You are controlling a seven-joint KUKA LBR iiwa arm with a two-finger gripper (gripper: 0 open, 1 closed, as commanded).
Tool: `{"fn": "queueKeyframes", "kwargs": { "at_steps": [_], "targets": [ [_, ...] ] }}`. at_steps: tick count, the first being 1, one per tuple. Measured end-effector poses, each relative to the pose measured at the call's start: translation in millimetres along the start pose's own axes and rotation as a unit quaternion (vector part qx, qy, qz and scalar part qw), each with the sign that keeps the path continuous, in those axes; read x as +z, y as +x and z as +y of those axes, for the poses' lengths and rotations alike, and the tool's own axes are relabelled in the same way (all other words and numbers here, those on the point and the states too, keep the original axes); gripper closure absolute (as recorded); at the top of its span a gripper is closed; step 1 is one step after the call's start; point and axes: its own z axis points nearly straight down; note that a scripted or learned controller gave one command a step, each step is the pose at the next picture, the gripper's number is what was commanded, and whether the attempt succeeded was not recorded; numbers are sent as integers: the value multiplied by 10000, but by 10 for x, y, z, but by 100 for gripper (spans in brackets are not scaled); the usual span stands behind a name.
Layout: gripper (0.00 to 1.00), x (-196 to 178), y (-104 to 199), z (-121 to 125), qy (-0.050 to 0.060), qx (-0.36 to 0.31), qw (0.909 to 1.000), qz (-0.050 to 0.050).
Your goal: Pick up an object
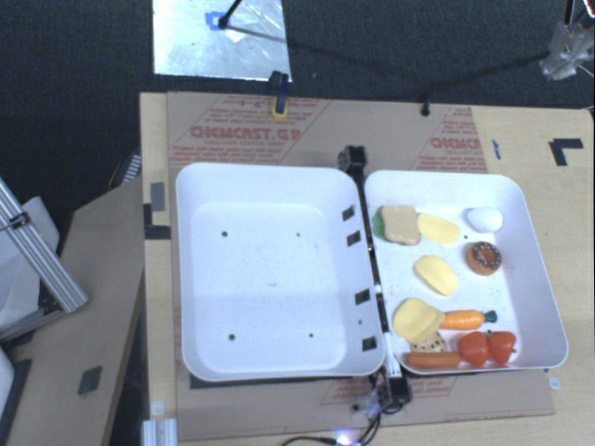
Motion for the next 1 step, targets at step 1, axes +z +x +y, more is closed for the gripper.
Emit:
{"fn": "queueKeyframes", "kwargs": {
  "at_steps": [1],
  "targets": [
    [100,1536,706,-406,161,-16,9999,49]
  ]
}}
